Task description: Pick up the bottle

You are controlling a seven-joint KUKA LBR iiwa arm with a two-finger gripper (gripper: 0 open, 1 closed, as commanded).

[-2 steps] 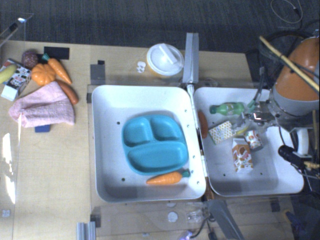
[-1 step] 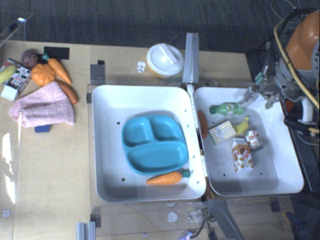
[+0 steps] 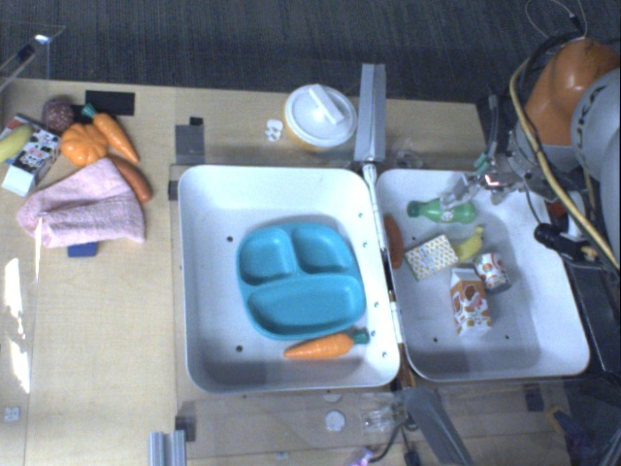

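Observation:
The green bottle (image 3: pixel 434 210) lies on its side in the back of the right bin (image 3: pixel 543 352), neck pointing left. My gripper (image 3: pixel 460 199) reaches in from the right and hangs right over the bottle's thicker right end. Its metal tip overlaps that end, and I cannot tell whether it touches the bottle. The bottle still rests on the bin floor.
The right bin also holds a sausage (image 3: pixel 393 241), a patterned box (image 3: pixel 431 256), a banana (image 3: pixel 471 244), a small can (image 3: pixel 493 272) and a carton (image 3: pixel 470 304). The left bin (image 3: pixel 209 260) holds a blue divided plate (image 3: pixel 303 282) and a carrot (image 3: pixel 323 347). A white lidded bowl (image 3: pixel 320 116) sits behind the bins.

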